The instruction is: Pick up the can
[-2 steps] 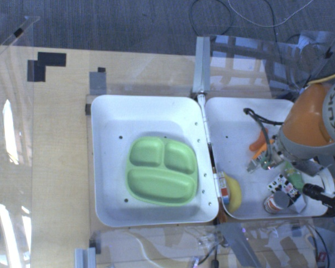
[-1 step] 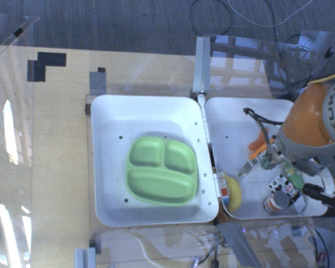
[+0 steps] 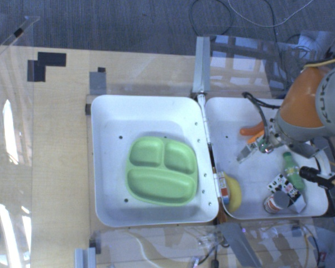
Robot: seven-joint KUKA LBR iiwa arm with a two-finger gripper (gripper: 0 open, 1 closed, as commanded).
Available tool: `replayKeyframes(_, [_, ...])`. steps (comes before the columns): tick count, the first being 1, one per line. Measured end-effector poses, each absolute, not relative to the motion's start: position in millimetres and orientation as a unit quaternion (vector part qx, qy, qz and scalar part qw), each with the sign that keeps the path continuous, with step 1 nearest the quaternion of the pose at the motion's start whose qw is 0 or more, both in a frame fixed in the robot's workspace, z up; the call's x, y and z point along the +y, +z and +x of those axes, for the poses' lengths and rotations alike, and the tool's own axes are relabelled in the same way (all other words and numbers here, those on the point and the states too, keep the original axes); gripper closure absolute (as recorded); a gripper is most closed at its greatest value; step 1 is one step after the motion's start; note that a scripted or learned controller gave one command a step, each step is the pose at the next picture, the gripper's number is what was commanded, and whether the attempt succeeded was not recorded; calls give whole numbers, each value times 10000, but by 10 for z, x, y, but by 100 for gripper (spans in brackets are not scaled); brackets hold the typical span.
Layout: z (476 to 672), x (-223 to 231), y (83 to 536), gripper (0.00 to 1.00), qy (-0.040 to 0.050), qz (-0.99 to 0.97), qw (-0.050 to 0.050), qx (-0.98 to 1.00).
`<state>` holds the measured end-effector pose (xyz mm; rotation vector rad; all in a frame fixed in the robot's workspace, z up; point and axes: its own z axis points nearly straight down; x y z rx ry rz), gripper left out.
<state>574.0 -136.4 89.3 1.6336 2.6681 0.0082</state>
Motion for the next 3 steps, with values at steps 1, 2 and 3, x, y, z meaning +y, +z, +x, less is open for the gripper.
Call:
replayKeyframes(1, [5307, -2020, 898, 0, 0, 3690, 72, 9294])
replayKeyframes(2, [5334, -2004, 1018, 100, 15, 3680, 97, 9298])
replayKeyframes(3, [5810, -2049, 895, 100, 1, 2529, 72, 9675])
